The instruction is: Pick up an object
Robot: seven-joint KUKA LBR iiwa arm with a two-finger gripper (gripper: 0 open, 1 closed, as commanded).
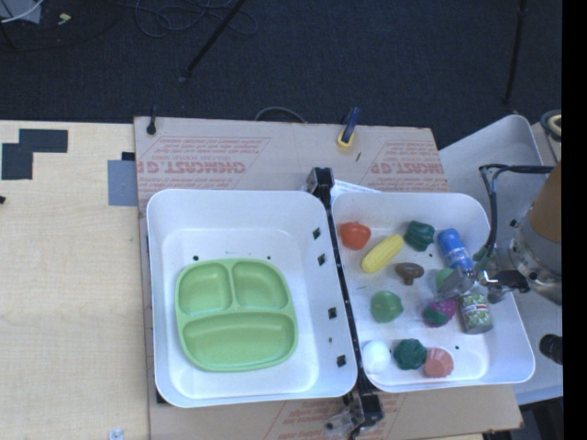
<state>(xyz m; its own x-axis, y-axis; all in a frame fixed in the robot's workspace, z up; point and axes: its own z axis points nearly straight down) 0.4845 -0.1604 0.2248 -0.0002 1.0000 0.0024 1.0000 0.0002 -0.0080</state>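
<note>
Even overhead light, soft shadows, white bins (238, 211) bright without glare, the picture slightly soft and grainy.

Robotics lab: bench bins (183, 211), floor cables (174, 7).

Small toys crowd the right bin (500, 360): a yellow corn cob (382, 254), a tomato (354, 236), a blue bottle (453, 248), a speckled jar (475, 312).
</note>
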